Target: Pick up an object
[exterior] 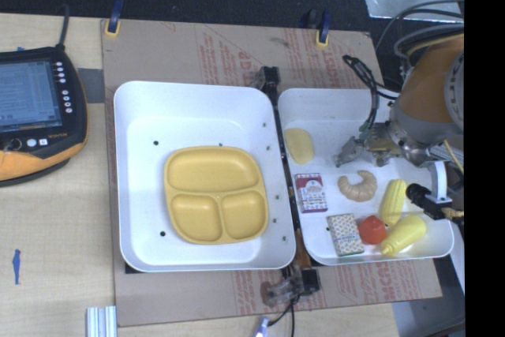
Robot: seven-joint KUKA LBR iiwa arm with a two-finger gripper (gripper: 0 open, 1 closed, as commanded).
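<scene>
The two-finger metal tool (353, 155), fingers spread and gripping nothing, hovers at eleven o'clock of the tan croissant-shaped toy (359, 185).

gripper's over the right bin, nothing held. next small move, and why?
Probably lower the two-finger gripper slightly toward the tan croissant-shaped toy. It hovers just above the croissant in the view, fingers open with nothing between them, and the croissant lies apart from its neighbours.

Yellow tray (215, 193), white bins (134, 170), red tomato (372, 230)
</scene>
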